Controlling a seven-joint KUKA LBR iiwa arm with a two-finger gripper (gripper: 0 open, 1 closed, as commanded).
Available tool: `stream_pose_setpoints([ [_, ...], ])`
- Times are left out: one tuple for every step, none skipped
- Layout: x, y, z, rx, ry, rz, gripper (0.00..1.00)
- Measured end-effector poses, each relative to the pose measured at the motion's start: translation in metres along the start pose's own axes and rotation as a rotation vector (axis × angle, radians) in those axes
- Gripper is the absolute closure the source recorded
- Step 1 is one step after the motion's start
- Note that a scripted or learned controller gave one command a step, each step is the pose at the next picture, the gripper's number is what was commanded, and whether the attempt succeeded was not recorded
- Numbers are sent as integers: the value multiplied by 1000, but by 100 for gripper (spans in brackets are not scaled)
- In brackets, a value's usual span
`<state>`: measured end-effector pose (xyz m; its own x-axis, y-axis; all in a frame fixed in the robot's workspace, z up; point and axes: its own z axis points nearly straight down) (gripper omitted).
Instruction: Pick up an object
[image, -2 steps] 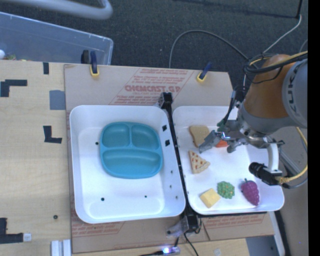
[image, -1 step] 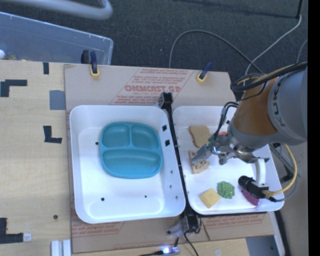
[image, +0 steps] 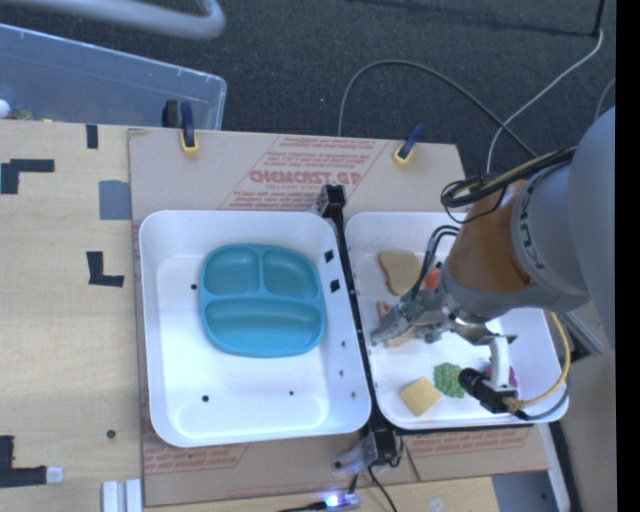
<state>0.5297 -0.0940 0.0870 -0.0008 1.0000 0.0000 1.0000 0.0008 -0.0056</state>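
My arm comes in from the right side of the frame & my hand (image: 392, 327) is low in the right bin (image: 455, 225), near the wall btwn the two bins. My two fingers look spread apart w/ a pale scrap (image: 398, 338) right at the tips, but I can't tell if that scrap is really btwn them or just under them, so I won't say I've got it. I think I'm down here bc this is where the small stuff sits. A tan piece (image: 399, 268) lies just above my hand, toward the top of the frame. A yellow block (image: 421, 396) sits at the bottom of the right bin w/ a green thing (image: 447, 380) just beside it. The left bin (image: 165, 400) has a blue plate (image: 262, 300) w/ 3 parts, flat, in the middle; prob too wide & flat for my fingers, so small bits are the better pick. Both bins rest on brown card (image: 300, 175) on the tabletop (image: 60, 300), held w/ clips at the top so they don't slide when I push.
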Motion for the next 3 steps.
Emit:
stream_pose_setpoints([
  [1,0,-12,-1,1,-1,100],
  [-2,-2,-74,-8,0,0,100],
  [5,4,-121,-9,0,-1,100],
])
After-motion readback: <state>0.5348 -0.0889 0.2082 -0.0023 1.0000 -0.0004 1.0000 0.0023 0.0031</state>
